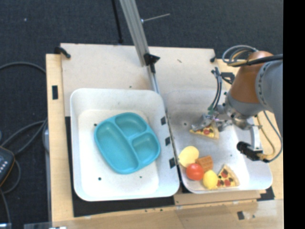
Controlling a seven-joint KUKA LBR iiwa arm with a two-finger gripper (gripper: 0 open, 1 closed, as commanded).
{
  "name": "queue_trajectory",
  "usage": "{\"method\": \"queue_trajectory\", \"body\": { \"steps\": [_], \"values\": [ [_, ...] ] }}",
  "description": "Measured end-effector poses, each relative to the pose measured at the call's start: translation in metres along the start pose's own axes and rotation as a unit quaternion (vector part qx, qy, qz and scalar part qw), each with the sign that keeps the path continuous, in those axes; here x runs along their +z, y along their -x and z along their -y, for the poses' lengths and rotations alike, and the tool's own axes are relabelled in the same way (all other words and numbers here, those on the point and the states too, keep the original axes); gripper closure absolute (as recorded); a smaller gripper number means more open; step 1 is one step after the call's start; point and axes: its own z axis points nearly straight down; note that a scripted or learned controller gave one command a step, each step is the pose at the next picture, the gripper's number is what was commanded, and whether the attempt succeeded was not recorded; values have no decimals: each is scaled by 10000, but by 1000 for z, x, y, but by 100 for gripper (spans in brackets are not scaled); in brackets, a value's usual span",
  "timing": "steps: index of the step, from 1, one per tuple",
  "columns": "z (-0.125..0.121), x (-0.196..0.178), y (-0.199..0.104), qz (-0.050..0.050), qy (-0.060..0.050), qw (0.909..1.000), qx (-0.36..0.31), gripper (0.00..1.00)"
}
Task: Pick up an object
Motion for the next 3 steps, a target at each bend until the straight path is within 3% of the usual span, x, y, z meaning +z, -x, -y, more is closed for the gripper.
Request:
{"method": "queue_trajectory", "body": {
  "steps": [1,3],
  "values": [
    [-2,-15,2,8,35,10000,12,100],
    [-4,-135,15,9,31,10000,-21,100]
  ]
}}
